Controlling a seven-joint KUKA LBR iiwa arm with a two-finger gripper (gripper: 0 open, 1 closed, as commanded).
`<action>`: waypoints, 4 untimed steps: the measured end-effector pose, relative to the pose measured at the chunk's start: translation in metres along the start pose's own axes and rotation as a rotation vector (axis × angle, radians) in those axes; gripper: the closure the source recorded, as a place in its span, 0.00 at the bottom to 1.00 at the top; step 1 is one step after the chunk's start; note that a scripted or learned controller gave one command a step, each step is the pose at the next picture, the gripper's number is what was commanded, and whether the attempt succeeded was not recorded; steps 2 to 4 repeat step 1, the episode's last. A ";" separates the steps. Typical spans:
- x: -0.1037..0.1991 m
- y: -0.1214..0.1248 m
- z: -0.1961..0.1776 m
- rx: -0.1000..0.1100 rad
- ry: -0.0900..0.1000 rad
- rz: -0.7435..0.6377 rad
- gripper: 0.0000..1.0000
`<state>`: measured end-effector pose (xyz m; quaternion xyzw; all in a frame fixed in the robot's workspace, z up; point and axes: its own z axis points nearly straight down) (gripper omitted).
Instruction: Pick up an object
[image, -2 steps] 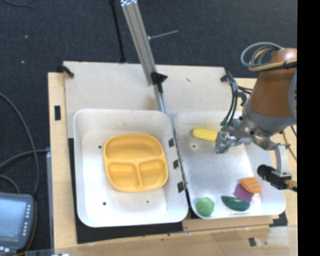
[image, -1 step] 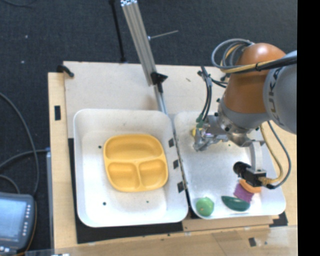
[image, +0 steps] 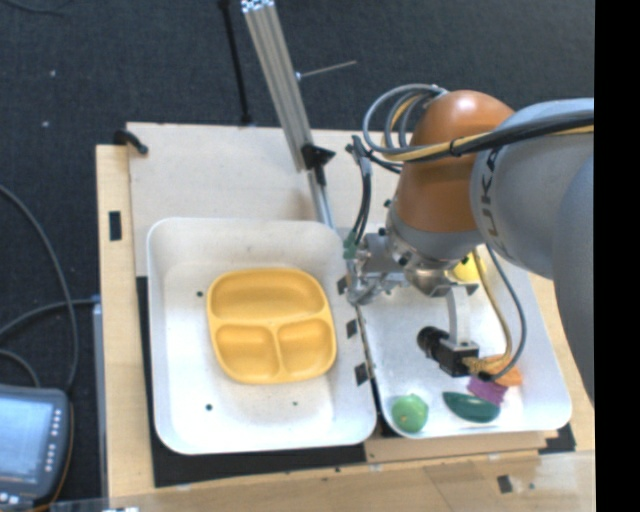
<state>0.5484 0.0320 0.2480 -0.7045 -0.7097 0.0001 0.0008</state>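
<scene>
Well, my place: my gripper (image: 372, 272) hung above the seam where the left white bin (image: 180, 400) met the right white bin (image: 400, 345).
Grip: I could not tell how wide I stood, nor whether I had hold of anything.
Nearest target: a round light-green lump (image: 408, 412) lay at 6 o'clock from me, near the right bin's front rim, well apart from me.
Next target: a dark-green elongated piece (image: 472, 405) lay at 5 o'clock, its long axis running roughly 9 to 3.
At 4 o'clock: a small purple piece (image: 487, 388) sat just beside a small orange piece (image: 508, 377).
At 3 o'clock: a yellow bit (image: 465, 268) showed, mostly hidden by my arm.
At 8 o'clock: a yellow three-compartment plastic plate (image: 270, 325) lay flat in the left bin.
Count: two bins, one plate, five small things, one of each.
Judgement: the lump looked the shortest reach.
</scene>
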 end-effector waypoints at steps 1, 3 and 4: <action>0.044 0.008 -0.005 -0.002 0.000 0.000 1.00; 0.044 0.008 -0.005 -0.002 0.000 0.000 1.00; 0.044 0.008 -0.005 -0.002 0.000 0.000 1.00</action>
